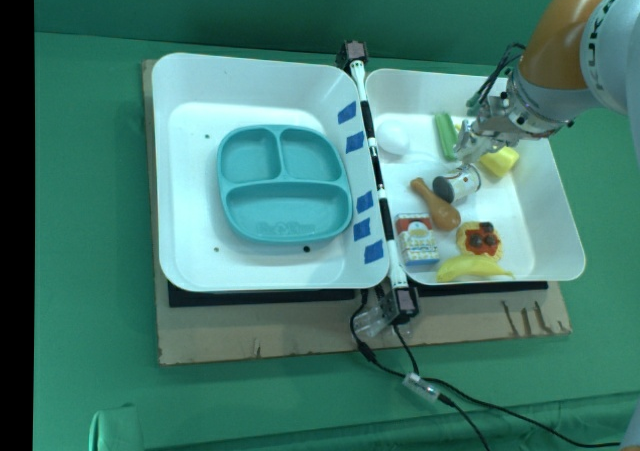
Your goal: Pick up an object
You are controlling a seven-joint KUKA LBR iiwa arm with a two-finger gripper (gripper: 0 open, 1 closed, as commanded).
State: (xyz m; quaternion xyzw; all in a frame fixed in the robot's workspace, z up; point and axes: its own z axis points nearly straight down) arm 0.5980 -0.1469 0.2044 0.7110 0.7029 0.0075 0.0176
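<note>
I see a green bench (90,189) carrying a sheet of brown cardboard (300,344), on which two shallow white bins sit side by side, touching along a central seam marked with blue tape squares (360,184). The left bin (190,79) holds a teal divided plate (285,184) with three compartments, lying flat near its middle. The right bin (545,229) holds the small objects. The grey arm with its orange band (560,24) reaches in from the right, and its gripper (478,144) hangs low over the upper middle of the right bin; I cannot tell its state from this angle. Just below the gripper lies a small can (463,180), tipped on its side, with a yellow block (500,161) just beside it to the right and a green cucumber (444,135) to the left. A white egg (392,138) rests near the seam. A brown drumstick (434,203) lies diagonally at the centre, touching the can. Toward the front edge sit a small printed box (417,239), a round pastry with dark berries (479,238) and a yellow banana (472,268). Black cables (440,399) trail off the front of the cardboard.
</note>
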